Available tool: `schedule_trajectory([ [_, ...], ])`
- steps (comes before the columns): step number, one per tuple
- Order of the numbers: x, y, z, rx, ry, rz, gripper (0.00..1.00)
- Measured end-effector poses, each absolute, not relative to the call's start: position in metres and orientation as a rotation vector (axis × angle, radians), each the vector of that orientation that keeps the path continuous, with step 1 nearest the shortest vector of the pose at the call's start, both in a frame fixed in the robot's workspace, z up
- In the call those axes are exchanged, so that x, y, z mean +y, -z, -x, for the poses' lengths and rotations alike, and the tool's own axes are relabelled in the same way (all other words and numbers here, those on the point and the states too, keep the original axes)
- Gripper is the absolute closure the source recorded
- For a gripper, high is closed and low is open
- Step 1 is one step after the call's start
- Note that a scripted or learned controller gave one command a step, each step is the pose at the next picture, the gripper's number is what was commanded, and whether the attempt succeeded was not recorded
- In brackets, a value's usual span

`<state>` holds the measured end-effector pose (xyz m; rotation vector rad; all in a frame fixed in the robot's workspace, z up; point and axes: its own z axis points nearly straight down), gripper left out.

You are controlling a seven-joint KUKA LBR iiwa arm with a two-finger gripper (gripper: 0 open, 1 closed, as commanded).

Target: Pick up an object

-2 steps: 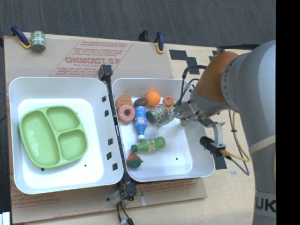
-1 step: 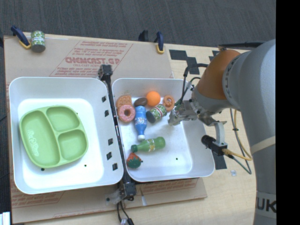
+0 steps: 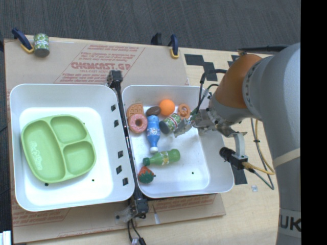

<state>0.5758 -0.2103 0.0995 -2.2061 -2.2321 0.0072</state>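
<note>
The right bin (image 3: 217,180) holds several toy foods in its upper left part: an orange ball (image 3: 166,106), a small orange ring (image 3: 184,110), a dark brown piece (image 3: 153,111), a round waffle (image 3: 135,109), a pink donut (image 3: 138,123), a green-labelled can (image 3: 171,122), a blue bottle (image 3: 153,131), a green bottle (image 3: 162,157) and a strawberry-like piece (image 3: 146,175). My gripper (image 3: 185,126) is low inside this bin, right beside the can and just below the orange ring. The view does not show any object held in it.
The left bin (image 3: 104,188) holds a green divided plate (image 3: 59,148). A black divider (image 3: 122,137) runs between the bins. A small can (image 3: 41,44) and blue clamps (image 3: 173,46) sit at the bench's far edge. The arm's cables (image 3: 260,165) hang over the right bin's right rim.
</note>
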Motion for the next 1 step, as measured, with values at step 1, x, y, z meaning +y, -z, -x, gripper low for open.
schedule_trajectory([
  [1, -0.2112, -0.0908, -0.5064, -2.226, -0.005, 2.211, 0.00],
])
